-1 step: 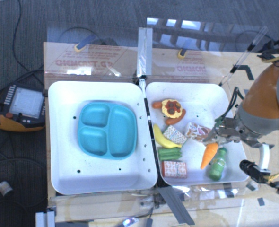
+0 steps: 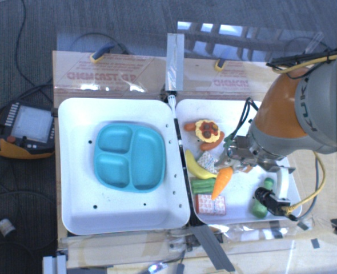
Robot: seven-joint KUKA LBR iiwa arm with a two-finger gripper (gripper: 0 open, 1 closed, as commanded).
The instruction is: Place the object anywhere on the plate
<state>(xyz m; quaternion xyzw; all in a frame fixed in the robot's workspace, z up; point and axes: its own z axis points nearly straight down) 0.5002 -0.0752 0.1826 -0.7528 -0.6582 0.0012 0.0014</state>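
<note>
Camera view looks down on two shallow white bins side by side: the left bin carries a turquoise plastic plate with three compartments, lying flat near its middle with nothing on it. The right bin holds a heap of toy food — a yellow plastic banana, an orange toy carrot, a green pepper-like piece, a pink-and-white block like a wafer or cake slice, a round pizza-like piece with red and yellow topping, and a dark green item near the bin's right corner.

The grey arm with its orange band leans in from the right, its wrist low over the right bin. The gripper sits just above the carrot's thick end, which seems to reach up into it — likely the carrot is the chosen object, and the claw's low stance suits a pick. Whether the claw is released or clenched cannot be told here; the wrist body hides it.

The carrot lies tilted against the banana and green piece, in the right bin, well apart from the plate, so the transfer across the bins' shared wall is not yet done.
</note>
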